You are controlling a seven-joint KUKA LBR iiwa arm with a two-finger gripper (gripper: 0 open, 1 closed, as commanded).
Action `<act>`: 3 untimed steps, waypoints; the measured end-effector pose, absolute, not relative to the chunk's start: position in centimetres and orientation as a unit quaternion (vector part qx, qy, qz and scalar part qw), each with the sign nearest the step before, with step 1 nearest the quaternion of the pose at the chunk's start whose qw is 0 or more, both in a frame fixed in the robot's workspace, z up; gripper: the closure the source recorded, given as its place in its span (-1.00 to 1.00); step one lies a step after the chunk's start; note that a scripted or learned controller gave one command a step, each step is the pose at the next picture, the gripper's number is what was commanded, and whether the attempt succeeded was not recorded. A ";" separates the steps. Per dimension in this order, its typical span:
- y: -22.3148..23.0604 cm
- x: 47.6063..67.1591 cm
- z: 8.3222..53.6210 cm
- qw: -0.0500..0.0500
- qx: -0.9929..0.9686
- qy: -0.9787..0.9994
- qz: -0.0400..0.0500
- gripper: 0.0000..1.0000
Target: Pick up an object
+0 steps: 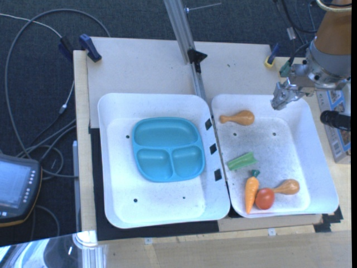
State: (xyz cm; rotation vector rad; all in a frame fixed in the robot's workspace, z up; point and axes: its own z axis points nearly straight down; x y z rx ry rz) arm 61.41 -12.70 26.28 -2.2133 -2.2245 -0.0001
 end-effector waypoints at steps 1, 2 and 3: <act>-7.4 61.2 26.9 0.002 -0.705 -0.710 -0.001 1.00; -2.6 61.3 27.1 0.002 -0.705 -0.709 0.000 1.00; 2.6 61.5 25.5 0.003 -0.705 -0.709 0.001 1.00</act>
